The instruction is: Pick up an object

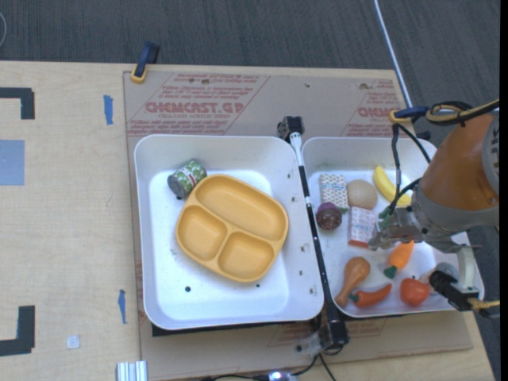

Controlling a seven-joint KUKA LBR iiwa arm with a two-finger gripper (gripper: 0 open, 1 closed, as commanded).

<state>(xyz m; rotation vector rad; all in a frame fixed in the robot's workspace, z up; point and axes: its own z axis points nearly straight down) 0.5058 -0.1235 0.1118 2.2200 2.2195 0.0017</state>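
Observation:
My gripper (pixel 389 235) hangs low over the right bin (pixel 337 151), right above a small orange carrot (pixel 402 255) and beside a white and red packet (pixel 362 225). The grey wrist and orange band cover part of the bin behind it. Around it lie a yellow banana (pixel 384 182), a beige egg-shaped thing (pixel 361 194), a dark purple bulb (pixel 329 216), a second packet (pixel 333 187), a brown drumstick (pixel 354 276), a red chili (pixel 373 295) and a red tomato (pixel 414 291).
The left bin (pixel 151 236) holds a yellow three-part plate (pixel 232 227) and a green can (pixel 186 178) on its side. A black divider (pixel 305 197) runs between the bins. Cables (pixel 413 133) loop above the arm at the right.

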